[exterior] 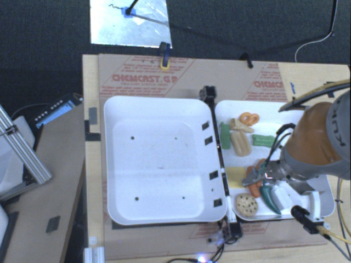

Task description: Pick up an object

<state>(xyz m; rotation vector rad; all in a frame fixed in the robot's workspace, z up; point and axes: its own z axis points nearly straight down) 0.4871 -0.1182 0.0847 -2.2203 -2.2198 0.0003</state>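
End effector (pixel 258 177) low over right bin (pixel 323 204); cardboard-lined bench (pixel 148 75); dark carpet (pixel 44 37).

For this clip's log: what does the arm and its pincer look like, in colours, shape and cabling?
The arm is a thick rounded body, grey at the upper right with a wide orange-brown band above the wrist. Thin dark cables loop along its left side toward the wrist. The pincer is a small dark and metallic assembly. A white bracket with a black cylindrical part sits below the wrist.
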